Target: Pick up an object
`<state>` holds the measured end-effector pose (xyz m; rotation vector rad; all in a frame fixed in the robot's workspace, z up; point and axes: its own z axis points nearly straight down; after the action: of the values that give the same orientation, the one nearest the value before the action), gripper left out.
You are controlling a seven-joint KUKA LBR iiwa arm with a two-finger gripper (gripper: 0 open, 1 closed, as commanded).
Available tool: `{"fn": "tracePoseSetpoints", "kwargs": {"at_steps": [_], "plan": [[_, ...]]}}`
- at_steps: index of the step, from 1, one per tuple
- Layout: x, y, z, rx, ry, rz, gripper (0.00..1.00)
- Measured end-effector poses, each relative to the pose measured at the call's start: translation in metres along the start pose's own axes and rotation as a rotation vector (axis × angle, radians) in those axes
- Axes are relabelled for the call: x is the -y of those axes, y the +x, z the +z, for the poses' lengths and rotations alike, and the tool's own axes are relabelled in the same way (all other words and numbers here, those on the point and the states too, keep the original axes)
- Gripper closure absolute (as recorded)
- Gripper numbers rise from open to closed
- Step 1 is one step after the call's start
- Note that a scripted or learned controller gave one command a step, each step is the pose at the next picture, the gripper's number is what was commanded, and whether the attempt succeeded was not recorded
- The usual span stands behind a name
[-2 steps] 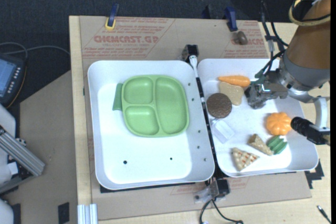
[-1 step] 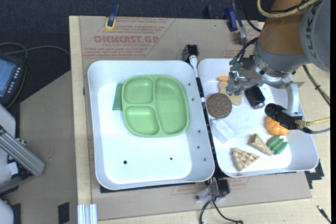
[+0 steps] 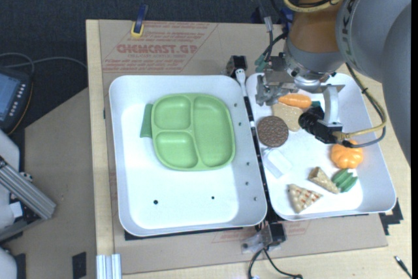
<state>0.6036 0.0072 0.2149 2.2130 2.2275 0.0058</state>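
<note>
Your arm reaches in from the right, its gripper (image 3: 297, 96) low over the right bin's (image 3: 375, 196) far end, at an orange carrot (image 3: 295, 101); grip state unclear. Toys crowd that bin; the left bin (image 3: 124, 140) has bare floor around its green plate (image 3: 193, 131).

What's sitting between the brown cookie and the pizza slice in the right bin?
In the camera view, a small clear or white piece lies on the bin floor between the cookie and the pizza slice; otherwise that stretch is bare white.

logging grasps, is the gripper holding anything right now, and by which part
Cannot be told: the gripper sits over the small orange carrot-shaped toy in the right white bin, its grip hidden.
</note>
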Motion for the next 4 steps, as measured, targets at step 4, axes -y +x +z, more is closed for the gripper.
{"fn": "tracePoseSetpoints", "kwargs": {"at_steps": [4], "plan": [[-0.039, 0.066, -0.002, 0.003, 0.0, 0.005, 1.0]]}}
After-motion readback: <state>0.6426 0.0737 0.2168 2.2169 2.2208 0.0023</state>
